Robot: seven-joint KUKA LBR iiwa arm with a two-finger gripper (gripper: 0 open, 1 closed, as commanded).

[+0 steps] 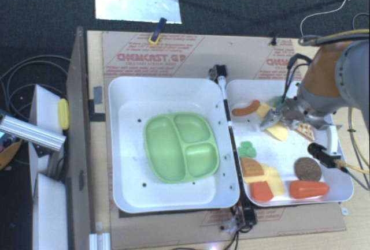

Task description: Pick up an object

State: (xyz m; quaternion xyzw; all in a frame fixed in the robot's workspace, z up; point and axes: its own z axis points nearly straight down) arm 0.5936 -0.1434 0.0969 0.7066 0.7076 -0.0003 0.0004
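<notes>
My gripper (272,119) hangs low in the upper part of the right bin (347,185), reaching in from the right. It is right above a yellow cheese wedge (278,133) and next to a small yellow piece (264,109). A red-orange sausage (245,108) lies just to its left. A pizza slice (304,129) sits to its right, partly under the wrist. Nothing is visibly held.
Lower in the right bin lie a green piece (247,148), a waffle square (251,167), a red block (261,191), an orange carrot (309,188) and a brown cookie (307,168). The left bin (124,127) holds a green divided plate (181,146).
</notes>
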